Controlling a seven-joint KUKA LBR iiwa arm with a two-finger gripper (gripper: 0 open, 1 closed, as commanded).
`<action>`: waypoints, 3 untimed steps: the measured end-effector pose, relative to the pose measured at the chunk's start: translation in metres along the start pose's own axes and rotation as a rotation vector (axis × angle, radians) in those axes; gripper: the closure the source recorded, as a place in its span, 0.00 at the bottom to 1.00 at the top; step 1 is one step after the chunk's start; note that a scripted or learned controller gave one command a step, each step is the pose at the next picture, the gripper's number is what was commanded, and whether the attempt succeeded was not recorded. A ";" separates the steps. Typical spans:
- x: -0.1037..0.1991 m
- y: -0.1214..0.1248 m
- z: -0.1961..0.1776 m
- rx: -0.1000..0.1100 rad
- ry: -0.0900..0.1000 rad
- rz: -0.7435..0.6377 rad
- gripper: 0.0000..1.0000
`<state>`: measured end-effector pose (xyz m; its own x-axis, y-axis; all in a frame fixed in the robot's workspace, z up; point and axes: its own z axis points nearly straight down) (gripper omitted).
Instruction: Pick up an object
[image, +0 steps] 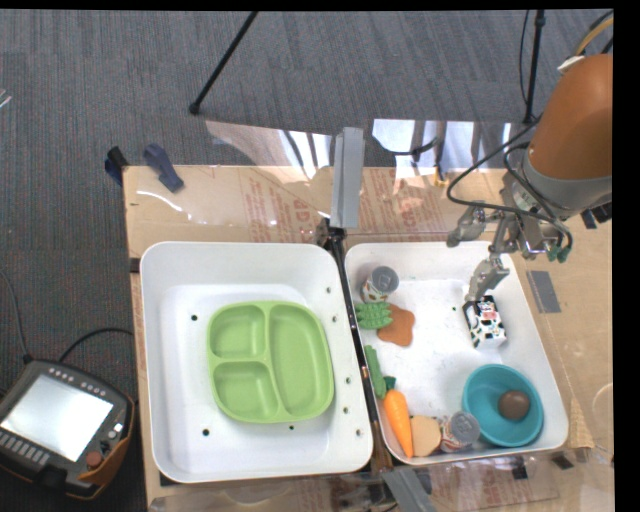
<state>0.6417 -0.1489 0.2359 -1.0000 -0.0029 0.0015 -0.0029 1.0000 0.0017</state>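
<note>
My gripper (486, 284) hangs over the back right part of the right bin (440, 365), just above a small black-and-white cow-patterned block (487, 325). Whether it touches the block cannot be made out. Also in this bin are a grey-and-white cup (380, 283), a green leafy toy (373, 316), a brown cookie-shaped piece (398, 327), an orange carrot (398, 421), a tan piece (426, 435), a round grey tin (461, 428) and a teal bowl (497, 422) holding a brown ball (514, 403).
A green divided plate (270, 360) lies in the left bin (170, 300). A grey post (347, 180) stands behind the wall between the bins. A tablet (58, 420) sits on the floor at the lower left. Cables hang near the arm (570, 130).
</note>
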 end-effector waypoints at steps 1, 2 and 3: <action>-0.004 -0.057 0.122 0.002 -0.008 0.008 0.00; 0.039 0.026 0.150 -0.002 0.000 -0.018 0.00; 0.021 0.067 0.150 0.003 0.000 0.121 0.00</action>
<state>0.6204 -0.0817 0.0859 -0.9931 0.1174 0.0019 0.1174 0.9931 -0.0015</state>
